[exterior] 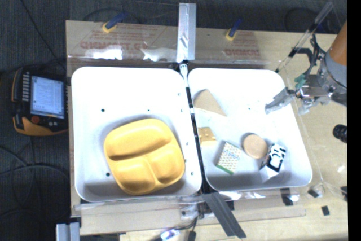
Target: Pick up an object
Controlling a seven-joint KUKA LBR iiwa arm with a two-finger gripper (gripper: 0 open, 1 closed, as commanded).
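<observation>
A handheld control screen (38, 100) lies on the dark floor at nine o'clock; two blue-yellow clamps (114, 22) (232, 31) sit at twelve.

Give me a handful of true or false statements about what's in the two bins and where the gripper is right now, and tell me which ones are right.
1. The yellow divided tray lies in the left bin. True.
2. The gripper is above the left bin. False: it sits at the right bin's right edge, near the far corner.
3. The round tan disc rests in the right bin beside a black-and-white object. True.
4. The green-and-white patterned packet lies on top of the yellow tray. False: it lies on the right bin's floor, left of the disc.
5. The tan wedge-shaped piece lies near the divider in the right bin. True.
</observation>
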